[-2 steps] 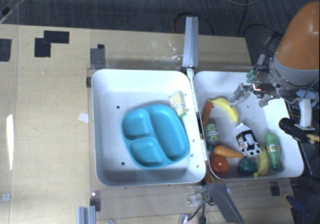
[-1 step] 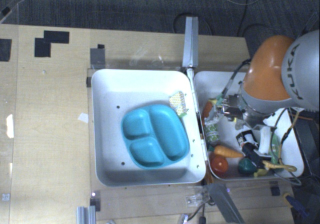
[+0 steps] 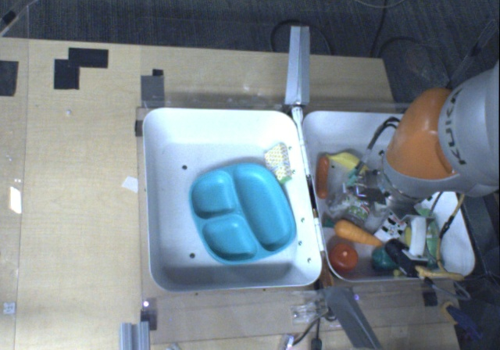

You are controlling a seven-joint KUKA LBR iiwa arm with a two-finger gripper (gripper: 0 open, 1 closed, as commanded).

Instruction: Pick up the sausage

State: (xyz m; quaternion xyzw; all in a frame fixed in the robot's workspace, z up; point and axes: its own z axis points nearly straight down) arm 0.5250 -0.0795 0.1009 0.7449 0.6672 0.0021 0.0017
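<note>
Tool [image 3: 361, 194] of the grey, orange-banded arm [image 3: 437, 141] hangs low inside the right bin [image 3: 466, 251], amid a clutter of play food; whether it is apart or together cannot be told. A reddish sausage [image 3: 323, 175] lies upright along the bin's left wall, just left of the tool, beside a yellow piece [image 3: 344, 160]. A carrot [image 3: 358, 233] and tomato [image 3: 343, 256] sit nearer the camera. A blue divided plate [image 3: 242, 211] rests in the left bin [image 3: 168, 184].
</note>
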